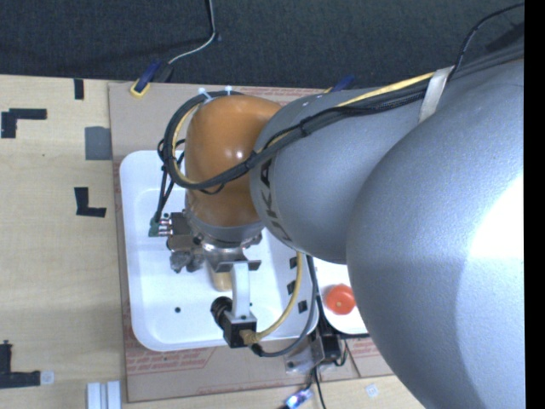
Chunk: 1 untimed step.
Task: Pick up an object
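Observation:
My arm reaches over the left white bin [145, 254], and its orange band [223, 156] and grey wrist hide most of the bin floor. The gripper [223, 273] hangs low over the middle of that bin, seen from above and largely covered by its own body. A small tan piece [222, 278] peeks out right beneath the wrist; whether it is an object or touches the gripper is unclear. A red-orange ball-like object [341, 299] lies in the right bin, to the right of the gripper and apart from it.
The bulky grey arm link [426, 228] covers the right bin and the right half of the view. Cables loop around the wrist and trail to the bin's front edge [281, 335]. Both bins rest on a brown board [119, 126] on the pale bench.

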### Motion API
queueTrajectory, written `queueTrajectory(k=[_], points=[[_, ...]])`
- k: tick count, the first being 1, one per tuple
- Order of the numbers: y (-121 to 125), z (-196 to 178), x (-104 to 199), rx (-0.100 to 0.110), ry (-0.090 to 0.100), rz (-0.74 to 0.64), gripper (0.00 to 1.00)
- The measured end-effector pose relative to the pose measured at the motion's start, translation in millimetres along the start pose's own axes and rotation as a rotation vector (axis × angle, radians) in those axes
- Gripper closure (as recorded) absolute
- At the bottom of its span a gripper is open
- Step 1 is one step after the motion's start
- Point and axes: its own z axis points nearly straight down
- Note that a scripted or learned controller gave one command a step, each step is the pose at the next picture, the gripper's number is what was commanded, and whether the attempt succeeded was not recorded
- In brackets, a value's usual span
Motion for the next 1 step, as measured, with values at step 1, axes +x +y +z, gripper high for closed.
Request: queueTrajectory(k=[1], points=[[135.4,-109.2,-1.6,-0.029,0.007,0.003,1.0]])
